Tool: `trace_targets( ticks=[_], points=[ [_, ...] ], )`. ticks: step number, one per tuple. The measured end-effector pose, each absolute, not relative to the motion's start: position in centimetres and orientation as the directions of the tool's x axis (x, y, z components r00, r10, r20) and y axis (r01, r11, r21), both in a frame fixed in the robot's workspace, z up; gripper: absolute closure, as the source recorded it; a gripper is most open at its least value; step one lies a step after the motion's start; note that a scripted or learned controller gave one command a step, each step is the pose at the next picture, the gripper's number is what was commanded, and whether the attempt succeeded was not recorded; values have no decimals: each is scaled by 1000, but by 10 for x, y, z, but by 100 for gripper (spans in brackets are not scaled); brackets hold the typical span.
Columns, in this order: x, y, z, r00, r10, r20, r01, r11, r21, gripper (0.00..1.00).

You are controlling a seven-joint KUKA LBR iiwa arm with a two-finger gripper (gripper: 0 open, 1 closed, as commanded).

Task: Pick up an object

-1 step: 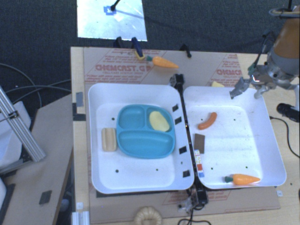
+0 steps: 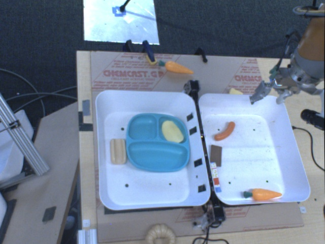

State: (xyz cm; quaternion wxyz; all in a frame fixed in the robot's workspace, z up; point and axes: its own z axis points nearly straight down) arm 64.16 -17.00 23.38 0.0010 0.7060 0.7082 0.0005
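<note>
While the tool hangs over the far right corner of the right bin, its two fingers stand apart, open, and nothing is between them. In the camera view the nearest thing to take is the sausage, which lies on the floor of this bin, toward the near-left from the tool, well apart from it. Its long axis runs at a slant, from the lower left up to the upper right, so I judge the fingers should close across this line, not along it. A carrot lies farther away, at the near edge of the same bin, with its long axis almost level across the view. A small brown block rests just beside the wall between the bins. The left bin bears a blue plate, which is the farthest from the tool.
</note>
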Motion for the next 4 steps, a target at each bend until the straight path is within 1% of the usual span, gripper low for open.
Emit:
trace_targets(
  ticks=[1,2,3,4],
  points=[
    [643,-166,172,-4,1000,0,1000,4,-2,0],
    [652,-163,116,-7,1000,0,1000,7,-2,0],
    [653,-162,84,-7,1000,-1,1000,7,1,0],
    [655,-162,97,-9,1000,-1,1000,9,6,100]
  ],
)
